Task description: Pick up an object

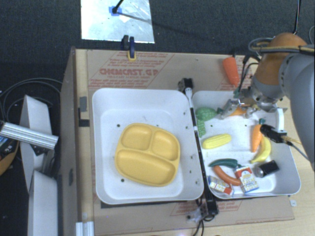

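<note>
- Brown cardboard bench (147, 68) is seen from above, with two shallow white bins set side by side on it.
- Left bin (106, 132) is occupied by a yellow three-compartment tray (146, 154), lying slightly askew near the middle.
- Right bin (288, 178) is filled with small toy foods: a green leafy piece (205, 114) at the upper left, a yellow corn cob (216, 141) near the centre, an orange carrot (255, 136) and a banana (263, 151) at the right, a green pepper (225, 162) and a red sausage (227, 175) below, and small cartons (247, 178) by the near wall.
- Grey arm (295, 77) is extended from the right over the upper edge of the right bin.
- Gripper (236, 107) is placed low beside the green leafy piece; whether it is released or clenched cannot be told, and nothing is seen held.
</note>
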Action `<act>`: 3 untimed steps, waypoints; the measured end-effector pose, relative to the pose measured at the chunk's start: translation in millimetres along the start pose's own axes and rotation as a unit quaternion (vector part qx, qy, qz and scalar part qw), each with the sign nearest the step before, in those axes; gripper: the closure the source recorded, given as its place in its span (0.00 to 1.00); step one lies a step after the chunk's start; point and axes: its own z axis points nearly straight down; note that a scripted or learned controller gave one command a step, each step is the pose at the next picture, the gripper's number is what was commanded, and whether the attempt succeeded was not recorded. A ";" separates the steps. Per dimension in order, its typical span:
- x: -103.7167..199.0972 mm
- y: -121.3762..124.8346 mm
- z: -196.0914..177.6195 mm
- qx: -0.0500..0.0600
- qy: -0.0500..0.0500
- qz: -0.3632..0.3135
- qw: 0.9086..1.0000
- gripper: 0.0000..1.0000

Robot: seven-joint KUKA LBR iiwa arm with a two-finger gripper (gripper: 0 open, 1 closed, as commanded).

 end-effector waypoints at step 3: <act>23.4 0.3 -0.3 0.000 0.000 0.000 1.000 0.00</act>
